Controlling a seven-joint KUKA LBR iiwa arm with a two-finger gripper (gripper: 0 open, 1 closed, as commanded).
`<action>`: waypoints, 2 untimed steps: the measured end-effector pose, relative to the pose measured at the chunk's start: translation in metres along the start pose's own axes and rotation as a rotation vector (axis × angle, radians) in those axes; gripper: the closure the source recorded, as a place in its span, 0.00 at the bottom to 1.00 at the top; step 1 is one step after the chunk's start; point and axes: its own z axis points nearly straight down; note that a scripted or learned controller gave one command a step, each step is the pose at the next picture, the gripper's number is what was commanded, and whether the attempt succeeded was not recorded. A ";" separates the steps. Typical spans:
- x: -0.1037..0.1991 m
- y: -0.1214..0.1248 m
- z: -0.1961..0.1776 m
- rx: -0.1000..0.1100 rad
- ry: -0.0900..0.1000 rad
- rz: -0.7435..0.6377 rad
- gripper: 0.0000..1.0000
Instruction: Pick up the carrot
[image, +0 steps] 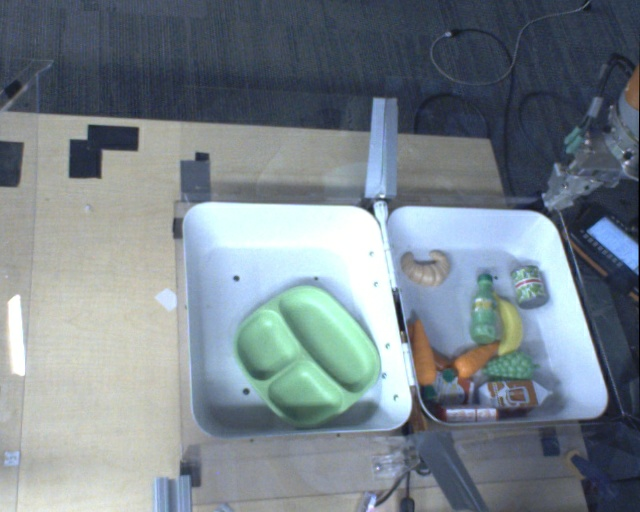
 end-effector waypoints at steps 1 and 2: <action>0.000 0.000 0.000 0.000 0.000 -0.001 0.00; 0.042 -0.034 0.044 0.008 0.004 -0.190 0.00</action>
